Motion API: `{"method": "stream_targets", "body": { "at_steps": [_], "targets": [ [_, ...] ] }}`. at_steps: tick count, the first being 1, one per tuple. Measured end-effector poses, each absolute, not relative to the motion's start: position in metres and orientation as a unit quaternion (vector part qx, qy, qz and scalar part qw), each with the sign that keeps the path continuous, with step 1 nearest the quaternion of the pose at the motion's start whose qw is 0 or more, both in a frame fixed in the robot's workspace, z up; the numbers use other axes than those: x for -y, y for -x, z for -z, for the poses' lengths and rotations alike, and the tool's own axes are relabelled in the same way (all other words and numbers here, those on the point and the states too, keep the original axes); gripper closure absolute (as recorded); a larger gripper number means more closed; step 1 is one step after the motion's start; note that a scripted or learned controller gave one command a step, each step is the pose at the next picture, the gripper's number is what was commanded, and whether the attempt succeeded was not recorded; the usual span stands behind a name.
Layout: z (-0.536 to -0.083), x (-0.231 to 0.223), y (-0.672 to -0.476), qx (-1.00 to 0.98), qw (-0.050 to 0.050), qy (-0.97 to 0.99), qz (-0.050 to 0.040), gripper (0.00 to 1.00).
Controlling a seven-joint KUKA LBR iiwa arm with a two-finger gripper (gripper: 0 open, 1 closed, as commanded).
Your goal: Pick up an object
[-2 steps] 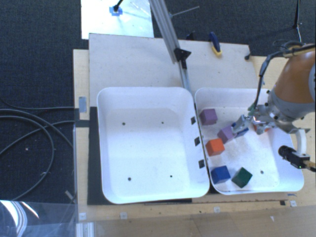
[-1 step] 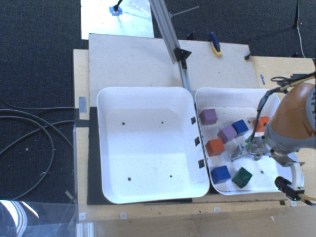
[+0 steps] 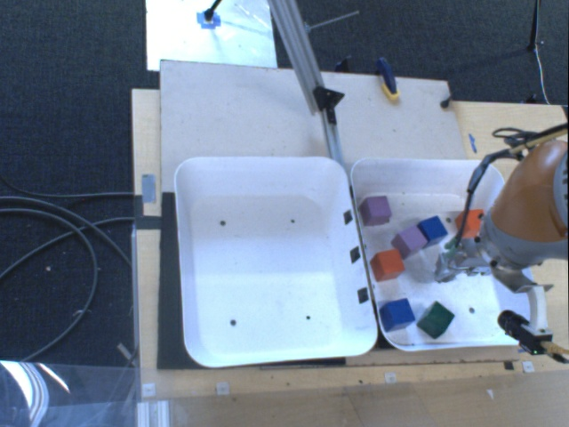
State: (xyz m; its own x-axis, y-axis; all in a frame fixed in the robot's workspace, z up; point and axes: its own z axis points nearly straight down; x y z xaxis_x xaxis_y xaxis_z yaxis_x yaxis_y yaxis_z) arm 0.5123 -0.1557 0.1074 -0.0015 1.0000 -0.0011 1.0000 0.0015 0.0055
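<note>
Where the bench comes nearest the camera, two white bins sit side by side: the left bin [image 3: 267, 345] and the right bin [image 3: 418, 172]. Six or seven blocks lie in the right bin. Closest to the near wall are a blue block [image 3: 396, 313] and a dark green block [image 3: 436, 319], near each other but apart. Farther back sits an orange block [image 3: 387, 263], just beside a light purple block [image 3: 410, 240], which touches a second blue block [image 3: 432, 229]. Beyond those, a darker purple block [image 3: 376, 209] lies by itself toward the far left of this bin. A seventh piece, orange-red [image 3: 471, 222], shows at the edge of the arm [image 3: 533, 203]; most of it is hidden. That makes two blue, two purple, one green, and one or two orange.

The gripper [image 3: 451, 265] hangs low over the middle of the right bin, right of the orange block and near the light purple one. Its tips blur against the white floor, so I cannot tell how wide it is set or whether it touches anything.
</note>
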Motion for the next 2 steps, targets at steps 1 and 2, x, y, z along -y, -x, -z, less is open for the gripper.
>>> {"method": "stream_targets", "body": {
  "at_steps": [1,2],
  "targets": [
    [-0.3,0.184,-0.501,-0.708,0.006,-0.706,-0.0024,1.0],
    [-0.318,0.198,-0.492,-0.707,0.003,-0.707,-0.0011,1.0]
  ]
}}
